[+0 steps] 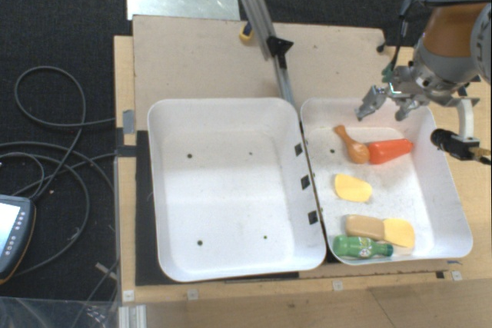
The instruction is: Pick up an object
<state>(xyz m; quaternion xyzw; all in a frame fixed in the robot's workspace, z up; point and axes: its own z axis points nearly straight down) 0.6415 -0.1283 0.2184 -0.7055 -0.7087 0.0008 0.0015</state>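
- Claw (387, 107) hangs over the far end of the right bin (442, 188), its two fingers spread apart with nothing between them.
- Arm (453, 19) enters from the right, grey with an orange band above the wrist.
- Toy carrot (390, 150), orange, lies in the right bin just below the claw, apart from the fingers.
- Drumstick (351, 144), tan, lies just left of the carrot, its thick end touching the carrot's blunt end.
- Yellow piece (353, 188) sits near the bin's middle, apart from the others.
- Tan block (364, 226) and a second yellow piece (400, 233) lie side by side near the front, touching.
- Green bottle (361, 247) lies on its side against the front rim, just below the tan block.
- Left bin (231, 188) sits beside the right one on the counter (192, 57).
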